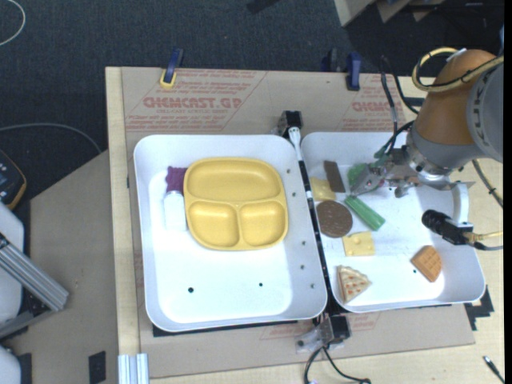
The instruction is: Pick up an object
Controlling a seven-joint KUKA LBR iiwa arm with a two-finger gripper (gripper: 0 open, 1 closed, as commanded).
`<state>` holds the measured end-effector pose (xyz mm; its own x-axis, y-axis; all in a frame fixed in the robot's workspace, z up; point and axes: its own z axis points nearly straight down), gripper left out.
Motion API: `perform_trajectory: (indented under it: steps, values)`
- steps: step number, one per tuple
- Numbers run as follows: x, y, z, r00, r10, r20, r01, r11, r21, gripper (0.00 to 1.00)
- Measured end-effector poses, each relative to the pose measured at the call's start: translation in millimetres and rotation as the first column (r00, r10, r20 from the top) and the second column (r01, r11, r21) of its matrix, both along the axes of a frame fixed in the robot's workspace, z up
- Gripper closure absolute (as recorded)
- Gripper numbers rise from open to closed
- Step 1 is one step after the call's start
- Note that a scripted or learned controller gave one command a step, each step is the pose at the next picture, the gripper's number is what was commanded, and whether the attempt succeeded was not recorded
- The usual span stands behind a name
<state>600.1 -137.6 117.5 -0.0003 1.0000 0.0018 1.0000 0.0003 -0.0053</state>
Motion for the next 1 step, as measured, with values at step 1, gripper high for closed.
perform_trajectory:
  steps: [1]
  values:
    - [0.1,1.0,-34.0,1.0,0.0,0.002,0.0,1.0,0.0,0.0]
